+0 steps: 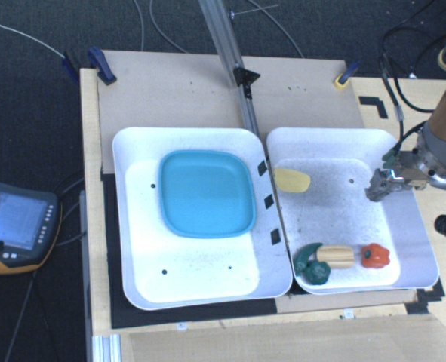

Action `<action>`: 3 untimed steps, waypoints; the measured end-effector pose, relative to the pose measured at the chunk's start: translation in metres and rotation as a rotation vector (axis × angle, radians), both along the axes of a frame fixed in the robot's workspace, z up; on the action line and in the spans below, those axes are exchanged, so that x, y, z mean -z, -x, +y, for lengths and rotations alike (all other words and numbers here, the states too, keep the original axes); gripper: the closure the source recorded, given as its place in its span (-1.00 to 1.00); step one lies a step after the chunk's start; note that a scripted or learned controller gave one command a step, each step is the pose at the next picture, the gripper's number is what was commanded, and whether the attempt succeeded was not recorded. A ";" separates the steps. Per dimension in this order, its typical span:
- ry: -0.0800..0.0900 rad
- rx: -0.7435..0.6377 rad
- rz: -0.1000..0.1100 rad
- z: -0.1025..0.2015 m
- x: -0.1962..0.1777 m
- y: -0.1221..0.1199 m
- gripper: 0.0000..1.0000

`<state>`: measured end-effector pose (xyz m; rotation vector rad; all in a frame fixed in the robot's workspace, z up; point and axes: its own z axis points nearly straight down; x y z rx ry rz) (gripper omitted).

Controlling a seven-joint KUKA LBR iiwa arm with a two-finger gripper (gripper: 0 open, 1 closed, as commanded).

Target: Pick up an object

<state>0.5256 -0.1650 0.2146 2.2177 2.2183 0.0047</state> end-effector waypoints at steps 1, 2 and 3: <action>-0.001 0.000 0.001 0.005 -0.043 0.001 1.00; -0.002 -0.005 0.004 0.063 -0.046 -0.013 1.00; -0.002 -0.005 0.005 0.114 -0.047 -0.020 1.00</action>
